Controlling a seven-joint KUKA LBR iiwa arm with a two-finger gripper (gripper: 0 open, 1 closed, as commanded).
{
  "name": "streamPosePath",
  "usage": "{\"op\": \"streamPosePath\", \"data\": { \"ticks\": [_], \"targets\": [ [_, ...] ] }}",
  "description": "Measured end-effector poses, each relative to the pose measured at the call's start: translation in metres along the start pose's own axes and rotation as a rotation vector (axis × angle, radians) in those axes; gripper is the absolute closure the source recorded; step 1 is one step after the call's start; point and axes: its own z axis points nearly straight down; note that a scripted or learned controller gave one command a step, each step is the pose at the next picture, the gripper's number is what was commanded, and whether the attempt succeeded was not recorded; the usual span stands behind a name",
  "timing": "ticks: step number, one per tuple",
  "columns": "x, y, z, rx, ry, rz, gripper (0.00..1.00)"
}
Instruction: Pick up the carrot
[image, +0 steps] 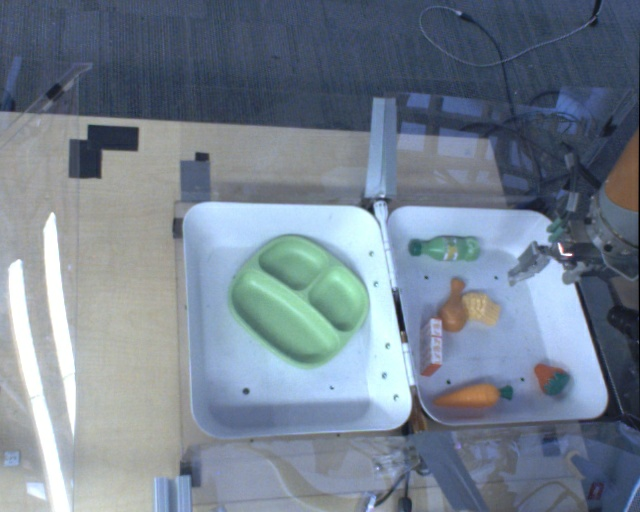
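Observation:
The carrot (466, 397) lies on its side near the front wall of the right bin (585, 340), orange with a small green top pointing right. My gripper (548, 268) hangs over the right bin's far right part, well behind and to the right of the carrot. It is open, with nothing between its fingers.
The right bin also holds a green bottle (446, 247) at the back, a drumstick (455, 308) beside a yellow piece (482, 309), a small carton (433, 345) and a strawberry (551, 379). A green divided plate (298, 298) sits in the left bin (215, 400). Cables lie behind the bins.

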Motion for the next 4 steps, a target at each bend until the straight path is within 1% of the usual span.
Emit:
{"op": "streamPosePath", "data": {
  "ticks": [1,2,3,4],
  "targets": [
    [0.056,0.055,0.111,-0.008,-0.003,-0.445,0.00],
    [0.057,0.058,0.097,-0.016,-0.004,-0.446,1.00],
    [0.128,0.021,0.013,-0.003,0.001,-0.196,1.00],
    [0.129,0.023,0.001,-0.010,0.000,-0.201,1.00]
  ]
}}
